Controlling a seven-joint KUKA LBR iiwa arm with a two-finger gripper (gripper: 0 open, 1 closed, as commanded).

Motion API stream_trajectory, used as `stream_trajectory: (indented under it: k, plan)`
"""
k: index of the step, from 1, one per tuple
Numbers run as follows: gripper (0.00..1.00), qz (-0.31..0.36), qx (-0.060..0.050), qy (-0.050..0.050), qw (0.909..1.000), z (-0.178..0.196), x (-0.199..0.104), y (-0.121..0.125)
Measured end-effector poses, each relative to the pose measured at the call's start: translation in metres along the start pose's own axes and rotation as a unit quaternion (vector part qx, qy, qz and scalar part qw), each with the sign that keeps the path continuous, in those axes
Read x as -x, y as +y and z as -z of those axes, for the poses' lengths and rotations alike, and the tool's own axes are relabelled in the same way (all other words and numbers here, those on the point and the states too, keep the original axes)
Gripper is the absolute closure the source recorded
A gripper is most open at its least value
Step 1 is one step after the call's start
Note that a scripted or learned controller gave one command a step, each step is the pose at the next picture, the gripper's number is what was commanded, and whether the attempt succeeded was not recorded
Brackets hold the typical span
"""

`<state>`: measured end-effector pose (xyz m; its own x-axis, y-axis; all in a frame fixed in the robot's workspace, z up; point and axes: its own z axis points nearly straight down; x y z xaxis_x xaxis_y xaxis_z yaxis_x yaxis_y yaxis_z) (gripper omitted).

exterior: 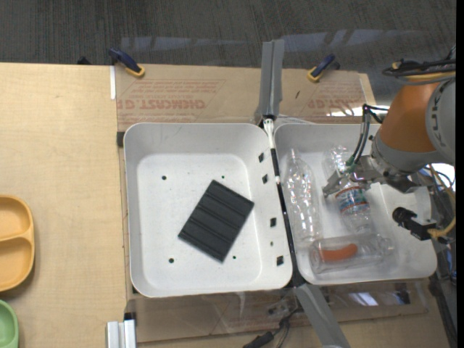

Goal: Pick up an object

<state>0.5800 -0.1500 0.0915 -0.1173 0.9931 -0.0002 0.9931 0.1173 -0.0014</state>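
My gripper point(341, 183) reaches down into the right bin point(406, 270) from the right, with its tip among clear plastic items. It hovers over a small clear water bottle point(355, 207) with a blue label. A second clear bottle point(301, 198) lies lengthwise along the bin's left side. Near the front lies a clear container point(351, 252) with an orange-red piece inside. A black ridged rectangular pad point(216, 220) lies tilted in the left bin point(145, 194).
A cardboard sheet point(188, 96) lies behind the bins, held by blue and yellow clamps point(127, 62). On the wooden bench at the far left sits a yellow divided tray point(14, 241), beside a green item point(6, 325). Cables hang by the arm at right.
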Motion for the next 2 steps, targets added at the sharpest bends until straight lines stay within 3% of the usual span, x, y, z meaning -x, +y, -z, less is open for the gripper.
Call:
stream_trajectory:
  k: [1, 2]
  plan:
    - [1.00, -0.001, 0.001, 0.000, 1.0000, 0.010, 0.001, 0.000]
    - [1.00, 0.029, 0.001, 0.000, 0.9996, 0.101, -0.074, 0.022]
